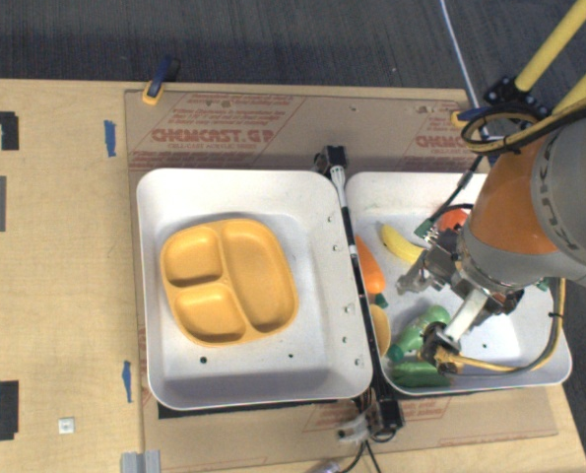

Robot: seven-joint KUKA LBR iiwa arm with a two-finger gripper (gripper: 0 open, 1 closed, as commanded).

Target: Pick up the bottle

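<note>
A green bottle (412, 335) lies in the front left part of the right bin (529, 358), partly covered by the robot's wrist hardware. A second green item (417, 371) lies just in front of it against the bin's front wall. My gripper (418, 275) hangs low over the middle of the right bin. It points left, just above and behind the green bottle, between the bottle and a banana (401, 244). Nothing shows between its fingers. The arm's orange band and grey body hide the right half of the bin.
The left bin (164, 363) holds a yellow divided plate (229, 280). In the right bin an orange carrot (369, 268) lies along the left wall. A yellow-orange piece (380, 329) sits below it, and a red-orange item (455, 218) sits at the back beside the arm.
</note>
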